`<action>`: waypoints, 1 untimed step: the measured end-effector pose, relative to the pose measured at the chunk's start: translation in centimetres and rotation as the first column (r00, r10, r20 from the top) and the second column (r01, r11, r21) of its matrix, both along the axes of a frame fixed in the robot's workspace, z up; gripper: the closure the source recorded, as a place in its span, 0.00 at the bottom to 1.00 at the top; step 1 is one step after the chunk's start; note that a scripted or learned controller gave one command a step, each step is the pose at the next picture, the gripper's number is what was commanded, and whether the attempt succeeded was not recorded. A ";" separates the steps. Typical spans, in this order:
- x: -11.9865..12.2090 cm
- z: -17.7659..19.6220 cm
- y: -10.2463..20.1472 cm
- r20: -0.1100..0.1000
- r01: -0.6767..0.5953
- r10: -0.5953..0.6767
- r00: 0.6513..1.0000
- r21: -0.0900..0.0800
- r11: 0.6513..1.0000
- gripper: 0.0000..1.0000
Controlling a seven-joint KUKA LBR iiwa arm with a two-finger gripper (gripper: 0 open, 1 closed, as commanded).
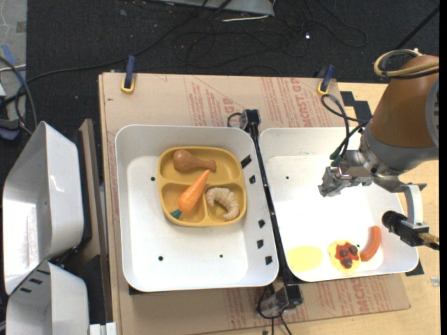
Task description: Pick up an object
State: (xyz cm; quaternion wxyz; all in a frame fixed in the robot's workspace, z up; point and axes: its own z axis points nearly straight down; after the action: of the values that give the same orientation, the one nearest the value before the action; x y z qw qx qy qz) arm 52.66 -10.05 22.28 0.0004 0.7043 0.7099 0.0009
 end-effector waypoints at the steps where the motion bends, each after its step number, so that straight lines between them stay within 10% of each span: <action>1: 1.3 1.1 5.4 0.000 0.000 0.000 1.000 0.000 1.000 1.00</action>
State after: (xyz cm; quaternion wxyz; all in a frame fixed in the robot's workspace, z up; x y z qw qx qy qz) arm 54.00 -4.64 23.41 0.0005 0.7042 0.7100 0.0008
